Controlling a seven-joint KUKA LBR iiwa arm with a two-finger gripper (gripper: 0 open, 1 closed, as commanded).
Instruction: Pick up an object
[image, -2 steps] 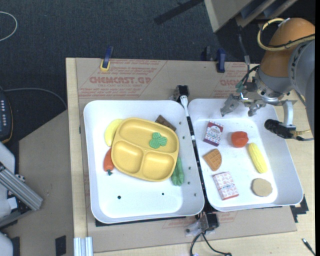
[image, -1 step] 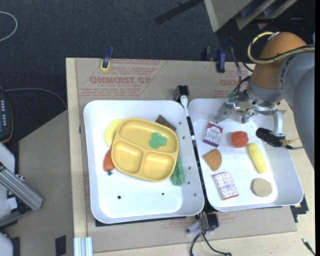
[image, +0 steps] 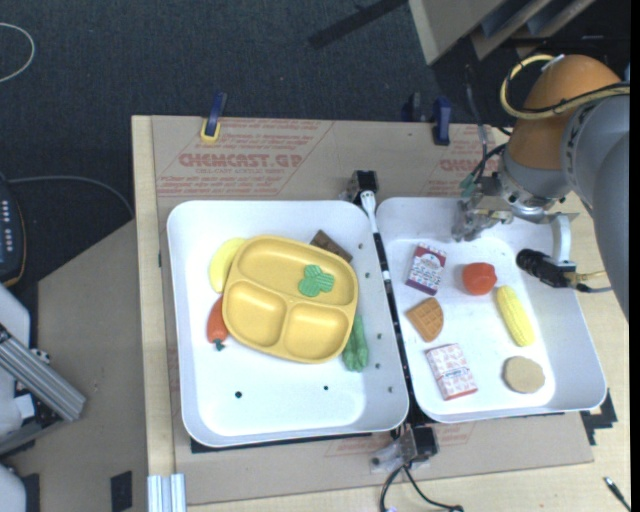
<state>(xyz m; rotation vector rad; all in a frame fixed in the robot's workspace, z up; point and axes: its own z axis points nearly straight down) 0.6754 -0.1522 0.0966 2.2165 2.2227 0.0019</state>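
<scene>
Right white bin (image: 560, 385) holds six loose items, none lifted: a red round tomato-like piece (image: 479, 278) at centre, a small red-and-white carton (image: 426, 268) to its left, an orange waffle-textured wedge (image: 426, 319) nearer, a second red-and-white patterned packet (image: 452, 370) nearer still, a yellow corn cob (image: 516, 314) to the right, and a tan round biscuit (image: 523, 375) at the near right. Gripper (image: 470, 225) sits over the far edge of this bin, apart from every item, nothing between its tips; cannot tell how they are set. Left white bin (image: 200, 390) carries a yellow three-compartment plastic tray (image: 285, 320) with a green leaf-shaped piece (image: 317, 283) in its far compartment; a yellow banana-like piece (image: 224, 262), a red-orange pepper (image: 216, 324) and a green vegetable (image: 356, 347) lie against the tray's edges.
</scene>
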